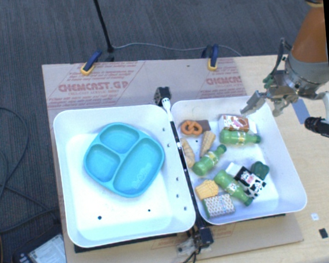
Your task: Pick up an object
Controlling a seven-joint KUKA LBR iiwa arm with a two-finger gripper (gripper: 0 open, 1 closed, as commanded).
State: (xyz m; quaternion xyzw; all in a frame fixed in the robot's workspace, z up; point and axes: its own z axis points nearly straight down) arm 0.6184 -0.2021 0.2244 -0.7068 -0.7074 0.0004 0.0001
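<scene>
Dark carpet surrounds a pale counter [321, 199] topped with a printed cardboard sheet [148, 83], on which two white bins sit side by side. No object is picked yet: the toys lie crowded in the right bin [289, 168], below and to the left of the jaws. Nearest them is a small red-and-white packet [234, 122], with a green bottle [240, 138] touching its lower edge; a pretzel [190, 128], a second green bottle [209, 161], a third one [232, 188], a black-and-white cow toy [251, 183] and a checked block [219, 205] lie farther off. The gripper [264, 102] hangs over the bin's upper right corner, jaws spread wide, nothing between them as far as this slanted view lets me judge.

The main risk is the crowding: a descent onto the packet could catch the bottle too, so one finger lands on top and both toys skid aside. The round bottles would likely roll out of a closing pinch. So close to the bin wall, a finger may also strike the rim. The left bin [69, 166], well away, carries a blue divided plate [124, 159].
</scene>
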